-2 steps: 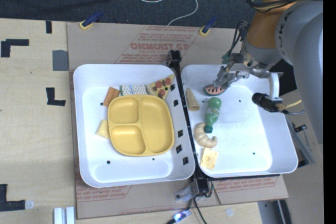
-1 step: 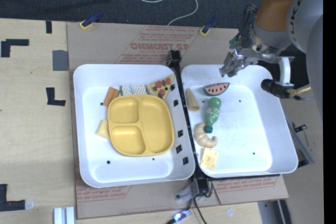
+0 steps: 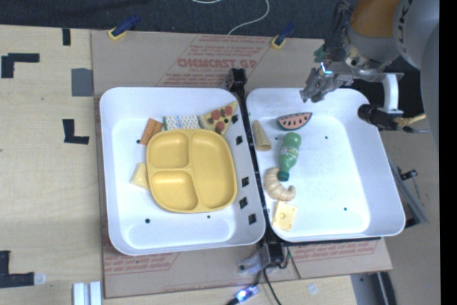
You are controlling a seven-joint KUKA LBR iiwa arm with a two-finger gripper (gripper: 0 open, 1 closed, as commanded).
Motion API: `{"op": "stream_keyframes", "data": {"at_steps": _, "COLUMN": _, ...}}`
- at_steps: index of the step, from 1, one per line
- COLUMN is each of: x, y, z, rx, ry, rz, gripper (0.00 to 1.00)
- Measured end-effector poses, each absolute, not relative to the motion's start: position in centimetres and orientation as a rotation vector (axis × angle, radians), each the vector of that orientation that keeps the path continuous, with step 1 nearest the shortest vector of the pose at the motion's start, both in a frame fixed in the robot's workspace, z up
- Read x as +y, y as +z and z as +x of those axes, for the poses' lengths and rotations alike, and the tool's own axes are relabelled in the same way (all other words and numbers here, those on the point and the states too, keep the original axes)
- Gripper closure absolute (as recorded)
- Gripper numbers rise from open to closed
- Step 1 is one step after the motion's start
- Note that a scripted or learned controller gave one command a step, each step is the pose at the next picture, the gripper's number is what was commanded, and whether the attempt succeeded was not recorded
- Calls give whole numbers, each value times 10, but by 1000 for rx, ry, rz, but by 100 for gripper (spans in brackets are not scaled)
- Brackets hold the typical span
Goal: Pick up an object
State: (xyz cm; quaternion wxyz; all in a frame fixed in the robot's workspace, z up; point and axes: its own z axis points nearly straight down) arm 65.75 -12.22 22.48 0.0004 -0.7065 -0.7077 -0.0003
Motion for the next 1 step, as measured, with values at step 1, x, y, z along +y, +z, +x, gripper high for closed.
{"op": "stream_keyframes", "data": {"at_steps": 1, "x": -70, "y": 233, "z": 651, "rx": -2227, "ry": -1, "rz": -2213, "gripper": 100}}
